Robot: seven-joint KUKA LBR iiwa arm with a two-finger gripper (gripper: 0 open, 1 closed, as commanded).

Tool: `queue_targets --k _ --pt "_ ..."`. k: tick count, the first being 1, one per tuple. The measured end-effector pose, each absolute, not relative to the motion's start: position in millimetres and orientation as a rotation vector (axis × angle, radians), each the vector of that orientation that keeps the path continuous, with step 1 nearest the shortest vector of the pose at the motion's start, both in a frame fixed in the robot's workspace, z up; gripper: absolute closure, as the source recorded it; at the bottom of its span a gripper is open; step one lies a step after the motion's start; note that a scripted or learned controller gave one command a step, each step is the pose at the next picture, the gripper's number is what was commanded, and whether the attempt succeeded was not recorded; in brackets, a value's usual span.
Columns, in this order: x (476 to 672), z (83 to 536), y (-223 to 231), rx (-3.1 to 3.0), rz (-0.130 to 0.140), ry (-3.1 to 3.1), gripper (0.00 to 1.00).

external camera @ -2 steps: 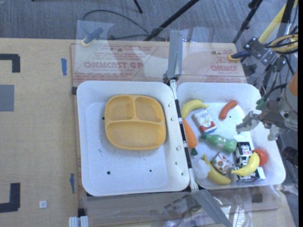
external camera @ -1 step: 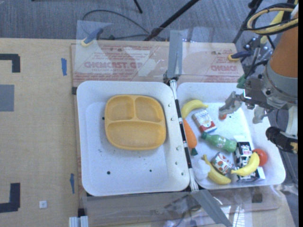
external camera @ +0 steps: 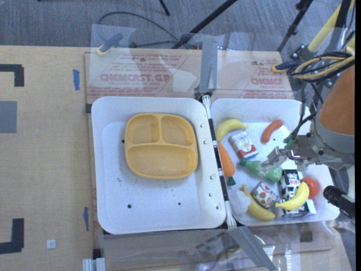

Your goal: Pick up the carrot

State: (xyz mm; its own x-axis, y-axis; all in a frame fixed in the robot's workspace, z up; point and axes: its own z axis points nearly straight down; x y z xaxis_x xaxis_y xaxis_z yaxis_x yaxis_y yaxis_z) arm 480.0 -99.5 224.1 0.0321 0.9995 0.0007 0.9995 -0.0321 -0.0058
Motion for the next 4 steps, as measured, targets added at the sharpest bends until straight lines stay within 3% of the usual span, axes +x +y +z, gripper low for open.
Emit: queue_targets --k 1,2,3,4 --pt "479.8 181 -49 -2.262 0.006 -2.172 0.0" --pt "510.3 181 -47 -2.538 0.006 -1.849 0.0" --pt "511.2 188 -47 -2.536 0.012 -1.85 1.0" --pt "479.1 181 -4 -2.543 0.011 -1.834 1.0"
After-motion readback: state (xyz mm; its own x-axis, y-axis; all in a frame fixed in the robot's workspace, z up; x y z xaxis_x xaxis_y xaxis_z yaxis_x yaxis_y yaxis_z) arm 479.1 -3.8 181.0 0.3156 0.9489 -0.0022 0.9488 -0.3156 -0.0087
